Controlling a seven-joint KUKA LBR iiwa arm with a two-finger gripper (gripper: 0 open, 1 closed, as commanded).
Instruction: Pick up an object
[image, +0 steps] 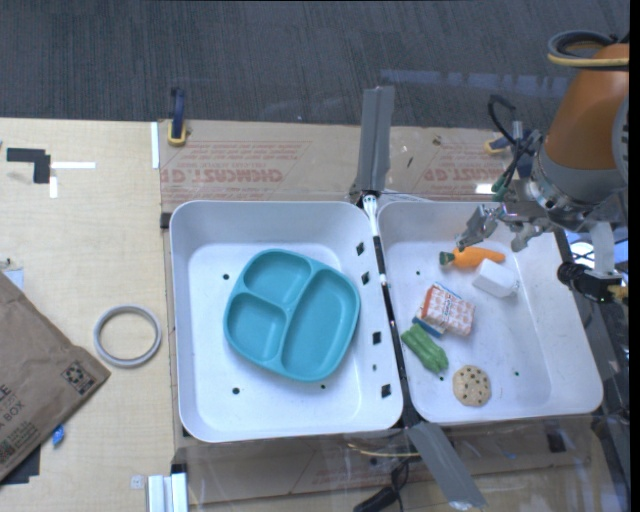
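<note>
My gripper (498, 232) hangs over the back of the right bin (560, 400), open, with nothing between its fingers (477, 229). Just below it lies an orange carrot (478, 257) with a green tip, and a white block (496, 283) sits beside the carrot. Farther forward in the same bin are a red-and-white snack packet (447, 309), a green pickle (425, 349) and a round cookie (471, 385). The orange-banded arm comes in from the upper right.
The left bin (195, 400) holds a teal divided plate (292, 313). A ring of tape (127, 334) and a cardboard box (35, 385) lie on the bench to the left. A grey divider post (376, 140) stands behind the bins.
</note>
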